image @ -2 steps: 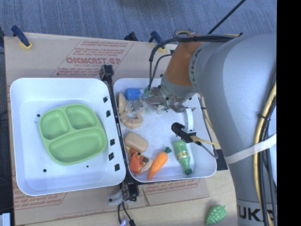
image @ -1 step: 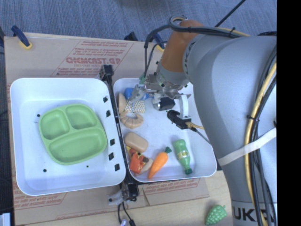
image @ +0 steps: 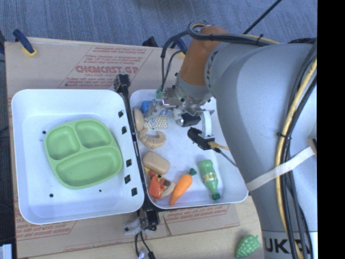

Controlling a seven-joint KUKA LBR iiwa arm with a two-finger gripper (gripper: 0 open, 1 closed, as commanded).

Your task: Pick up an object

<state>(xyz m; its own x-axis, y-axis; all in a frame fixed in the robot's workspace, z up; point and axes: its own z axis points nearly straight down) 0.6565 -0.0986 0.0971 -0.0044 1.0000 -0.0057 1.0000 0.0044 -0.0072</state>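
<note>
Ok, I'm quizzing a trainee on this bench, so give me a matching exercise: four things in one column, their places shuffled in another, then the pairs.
Things:
1. green divided plate
2. carrot
3. green bottle
4. green grape bunch

Places:
A. on the bench, outside both bins
B. in the left bin
C. right bin, near its front right corner
D. right bin, at its front edge, left of the bottle

Pairs: 1-B, 2-D, 3-C, 4-A

We see a blue-grey carpet [image: 81, 7] along the top, from ten to one o'clock. Beneath it lies a brown cardboard sheet [image: 102, 69] with red printing, covering the bench. A blue clamp [image: 24, 41] grips its corner at ten o'clock. The light is even and soft.
</note>
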